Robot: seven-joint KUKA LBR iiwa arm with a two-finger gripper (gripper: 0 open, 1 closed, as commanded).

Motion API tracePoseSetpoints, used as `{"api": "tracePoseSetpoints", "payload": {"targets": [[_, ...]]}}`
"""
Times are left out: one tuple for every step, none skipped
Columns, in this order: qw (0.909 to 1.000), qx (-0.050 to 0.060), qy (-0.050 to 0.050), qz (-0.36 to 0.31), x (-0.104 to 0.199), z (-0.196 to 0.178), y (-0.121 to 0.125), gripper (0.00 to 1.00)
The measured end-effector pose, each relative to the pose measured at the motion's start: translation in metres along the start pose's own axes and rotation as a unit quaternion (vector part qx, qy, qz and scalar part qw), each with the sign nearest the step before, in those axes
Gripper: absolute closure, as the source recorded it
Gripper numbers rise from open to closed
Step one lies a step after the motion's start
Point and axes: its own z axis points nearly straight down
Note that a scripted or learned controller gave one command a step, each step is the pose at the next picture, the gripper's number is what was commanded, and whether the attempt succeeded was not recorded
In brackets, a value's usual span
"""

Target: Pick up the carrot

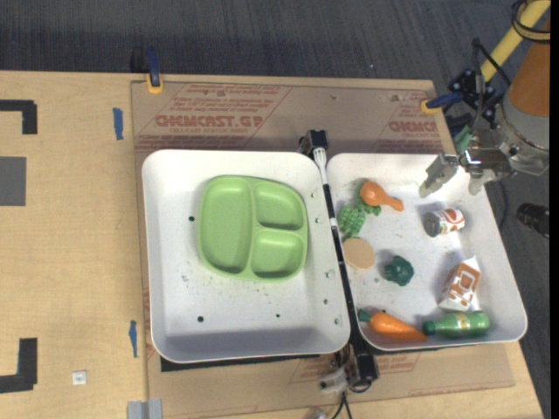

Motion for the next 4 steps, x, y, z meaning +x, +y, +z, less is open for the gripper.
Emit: {"api": "tracePoseSetpoints", "payload": {"targets": [[0.9943,0.002,0.001,0.106,0.02,0.13,0.03,0.0],[0.9934,0.002,0.001,0.114,0.04,0.149,0.02,0.0],[0.9917,0.001,0.0,0.128,0.039,0.14,0.016,0.0],[0.9985,0.002,0.001,0.055,0.039,0.166,0.019,0.0]]}}
